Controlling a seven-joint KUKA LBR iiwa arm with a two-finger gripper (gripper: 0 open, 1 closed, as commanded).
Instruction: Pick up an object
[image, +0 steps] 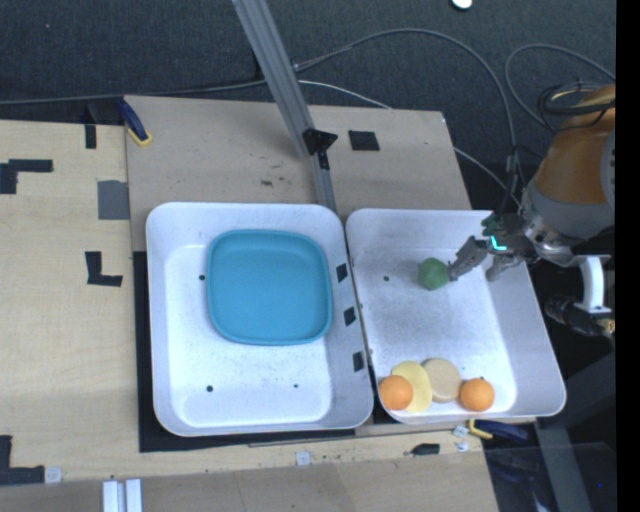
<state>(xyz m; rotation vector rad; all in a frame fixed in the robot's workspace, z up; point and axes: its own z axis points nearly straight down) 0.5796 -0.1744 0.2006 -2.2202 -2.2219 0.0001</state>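
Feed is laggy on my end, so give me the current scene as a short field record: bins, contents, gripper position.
left bin: holds a blue square plate
right bin: holds a green object, two orange balls and a pale round object
orange and pale items: clustered at the near edge of the right bin
gripper: over the right bin, tip right beside the green object
grasp: not confirmed; contact with the green object cannot be told
arm: reaching in from the right
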